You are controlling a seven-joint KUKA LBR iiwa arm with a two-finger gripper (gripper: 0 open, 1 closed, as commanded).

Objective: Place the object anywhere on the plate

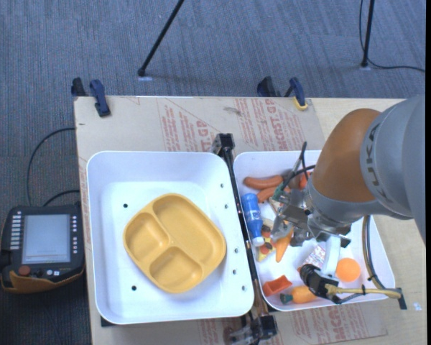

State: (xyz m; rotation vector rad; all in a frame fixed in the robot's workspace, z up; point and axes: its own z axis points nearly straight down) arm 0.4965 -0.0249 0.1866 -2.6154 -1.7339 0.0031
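Entry, remote station. I logged yellow divided plate (174,243) in left bin (100,192), all three compartments bare. Right bin (388,279) held clutter: blue bottle (251,213), sausage (262,181), carrot (282,247), orange ball (348,269), red piece (277,285). Gripper (291,225) sat low among clutter, just beside carrot. I could not tell gripper's state or any hold; wrist hid it. Judged: nothing placed; pick, carry, release all left.
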